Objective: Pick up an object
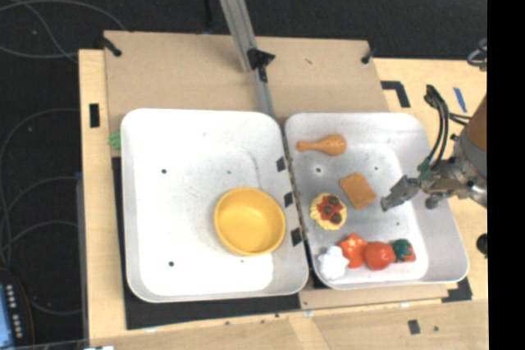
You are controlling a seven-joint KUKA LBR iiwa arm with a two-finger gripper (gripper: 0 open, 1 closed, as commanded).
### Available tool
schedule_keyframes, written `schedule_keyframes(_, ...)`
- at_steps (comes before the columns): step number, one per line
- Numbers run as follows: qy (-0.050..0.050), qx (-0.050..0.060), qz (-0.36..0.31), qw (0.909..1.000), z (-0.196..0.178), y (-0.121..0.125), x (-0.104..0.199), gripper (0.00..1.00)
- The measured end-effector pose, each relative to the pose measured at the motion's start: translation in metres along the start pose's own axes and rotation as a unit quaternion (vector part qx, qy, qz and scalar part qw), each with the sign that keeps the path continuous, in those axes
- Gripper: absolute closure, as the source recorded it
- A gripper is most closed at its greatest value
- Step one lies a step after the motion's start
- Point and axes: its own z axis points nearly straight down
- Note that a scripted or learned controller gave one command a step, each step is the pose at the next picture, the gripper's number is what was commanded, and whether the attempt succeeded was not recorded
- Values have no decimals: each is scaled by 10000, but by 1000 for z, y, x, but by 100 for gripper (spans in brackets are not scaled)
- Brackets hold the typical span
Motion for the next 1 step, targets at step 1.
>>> schedule_keyframes(1,-1,-2,9,10000,0,0,0,0)
